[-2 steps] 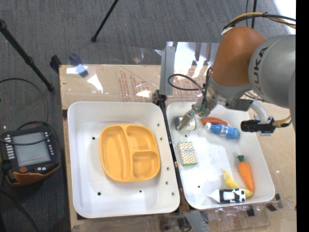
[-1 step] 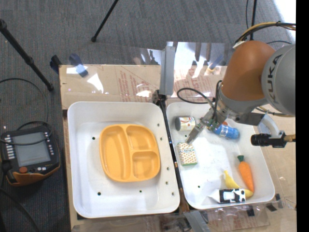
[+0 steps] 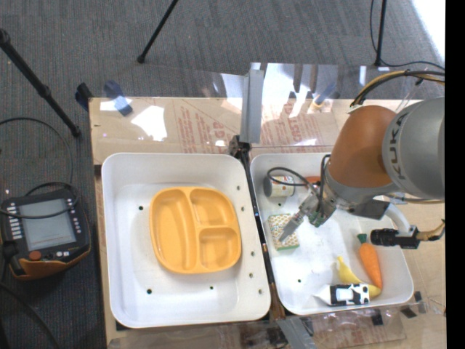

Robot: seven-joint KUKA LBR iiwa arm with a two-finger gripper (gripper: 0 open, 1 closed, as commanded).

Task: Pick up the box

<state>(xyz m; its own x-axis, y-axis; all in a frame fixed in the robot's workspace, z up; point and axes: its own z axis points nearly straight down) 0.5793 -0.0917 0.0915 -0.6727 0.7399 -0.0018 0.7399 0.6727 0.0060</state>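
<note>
Picking out the box [image 3: 285, 243] first: lying flat on the floor of the right bin [image 3: 305, 307], hard by its left wall, about midway between the far and near rims. Spotting the gripper [image 3: 288, 231] right over it, slanting in from the right and far side, tip down on or just above the box's top face. Can't tell contact from hover at this angle. Can't read the jaw opening either, with just one dark wedge in view, so calling nothing held.

Judging the key relation: box directly under the tip and a touch to the near-left of the wrist, so a short drop at most, no sideways travel. Looks close to square, turned slightly off the bin's edges; hard to name a long axis.

Checking the room: tight on the left, with the wall just beside the box. Open floor to the right and near side. Cup [image 3: 276, 186] lying on the far side, near but apart. Carrot [image 3: 370, 264], banana [image 3: 347, 271] and carton [image 3: 347, 294] well apart toward the near-right corner.

Smooth white plastic underfoot, so probably slippery; expecting the box to skid into the wall if nudged. Yellow plate [image 3: 195, 227] over in the left bin [image 3: 109, 231], out of play.
</note>
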